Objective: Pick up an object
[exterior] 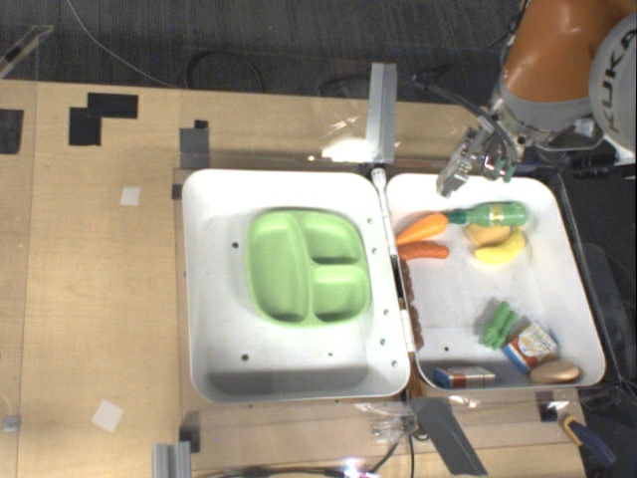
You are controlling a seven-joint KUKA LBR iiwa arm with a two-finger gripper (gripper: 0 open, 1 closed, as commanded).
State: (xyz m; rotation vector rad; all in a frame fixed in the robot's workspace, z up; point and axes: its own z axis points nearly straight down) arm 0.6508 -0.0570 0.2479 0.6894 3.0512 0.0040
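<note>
- The pale wooden tabletop [90, 297] carries two shallow white bins side by side; I reach in from the view's right
- The left white bin [214, 357] holds a light green plastic tray with three compartments [307, 265], lying flat near its middle
- The right white bin [572, 297] holds the small things I could pick: a green plastic bottle with a yellow cap [493, 214] lying on its side, a yellow banana-shaped toy [498, 252] just below it, an orange carrot toy [422, 228] and a red chilli-like piece [423, 252] near the bin's left wall
- Toward the bin's near corner lie a green leafy bundle [499, 324], a small red and white printed packet [530, 346], a tan oval piece [554, 371] and a red and blue marker-like stick [463, 375]
- My fingers [460, 175] hang over the far left part of the right bin, tilted; I cannot tell whether they are spread or closed, and nothing shows between them
- The nearest thing is the green bottle, lying just below and to the right of my fingers in the view, with the carrot just below and to the left
- The bottle's long axis runs left to right across the bin, so I judge I should come down across its width, not along it
</note>
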